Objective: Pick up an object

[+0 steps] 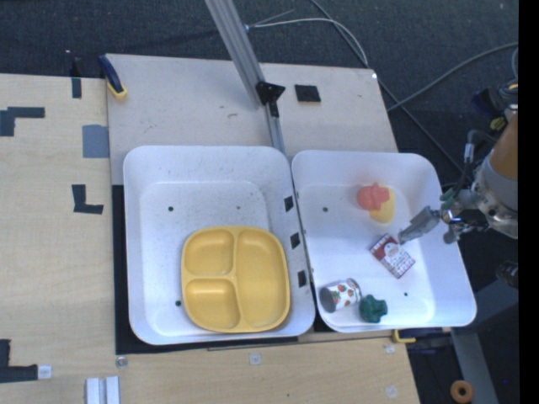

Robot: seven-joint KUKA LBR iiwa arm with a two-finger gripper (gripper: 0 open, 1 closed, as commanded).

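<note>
The right bin holds a pink-red soft toy lying against a yellow piece. A red and white packet lies near the bin's middle. At the front lie a small white patterned cup on its side and a green lump. My gripper hangs over the right bin's right side, just right of the packet and above it. It is open, with nothing between its fingers; one grey finger points toward the packet.
The left bin holds a yellow divided plate. A slanted metal pole rises behind the bins. Cables run across the dark floor at the back and right. Bare bench lies to the left.
</note>
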